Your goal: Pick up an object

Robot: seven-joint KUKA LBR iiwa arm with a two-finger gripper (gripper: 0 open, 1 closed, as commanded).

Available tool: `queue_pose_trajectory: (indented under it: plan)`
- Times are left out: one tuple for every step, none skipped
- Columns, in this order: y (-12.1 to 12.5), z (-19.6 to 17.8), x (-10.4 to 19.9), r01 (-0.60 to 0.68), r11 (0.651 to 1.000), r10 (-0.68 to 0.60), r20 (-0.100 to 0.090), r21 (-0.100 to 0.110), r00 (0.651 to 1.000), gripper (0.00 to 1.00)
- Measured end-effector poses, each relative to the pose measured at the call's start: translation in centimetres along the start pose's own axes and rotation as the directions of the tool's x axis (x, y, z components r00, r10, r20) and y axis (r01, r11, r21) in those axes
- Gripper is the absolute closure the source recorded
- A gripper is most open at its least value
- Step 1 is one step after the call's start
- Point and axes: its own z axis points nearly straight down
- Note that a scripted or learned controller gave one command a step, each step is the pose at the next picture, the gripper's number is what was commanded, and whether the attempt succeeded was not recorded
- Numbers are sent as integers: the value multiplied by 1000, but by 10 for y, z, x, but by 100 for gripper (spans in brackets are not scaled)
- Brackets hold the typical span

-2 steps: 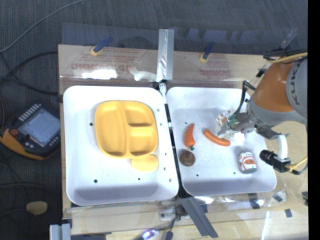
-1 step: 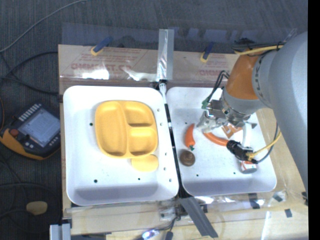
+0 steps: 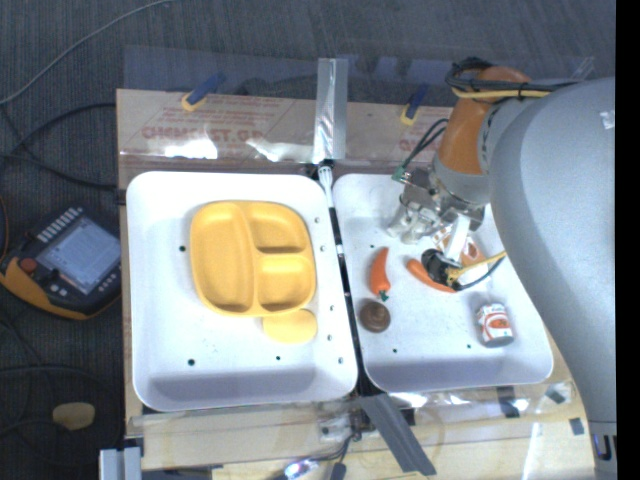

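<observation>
Small can (image 3: pixel 493 323) near right bin's (image 3: pixel 520 368) front edge; claw (image 3: pixel 432 230) state indiscernible.

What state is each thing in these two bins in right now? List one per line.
Yellow tray: lying flat in the left bin.
Yellow round piece: flat, touching the tray's near edge.
Orange carrot: lying down, right bin.
Brown ball: resting loose.
Small can: on its side.
Tool: low over the right bin.
</observation>
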Motion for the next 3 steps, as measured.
queue_pose_trajectory:
  plan:
    - [-14,0,-15,-360,933,360,-4,-1,933,100]
    - [29,1,-40,-607,794,607,1,-1,794,100]
    - [32,1,-53,-816,578,816,-1,6,578,100]
